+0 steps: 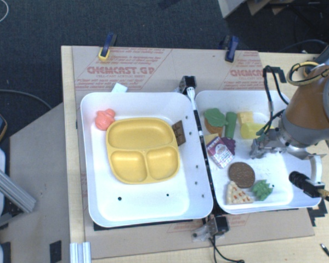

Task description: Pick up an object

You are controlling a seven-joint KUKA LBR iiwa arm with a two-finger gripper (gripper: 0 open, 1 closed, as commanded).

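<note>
While the grey two-finger gripper [261,148] hangs low in the right-hand white bin [274,204], finger state untellable: round brown cookie [242,173] just left-below; green broccoli piece [262,189] below.

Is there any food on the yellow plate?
Empty. The yellow plate shows three bare compartments; the pink toy and brown piece lie beside it.

A brown cardboard-covered desk [153,64] printed with red lettering carries two shallow white plastic bins, one on the left [142,207] and one on the right [279,199], side by side. A yellow-tipped clamp [106,47] and a blue clamp [230,48] grip its far edge. Dark carpet [71,10] surrounds it.
</note>
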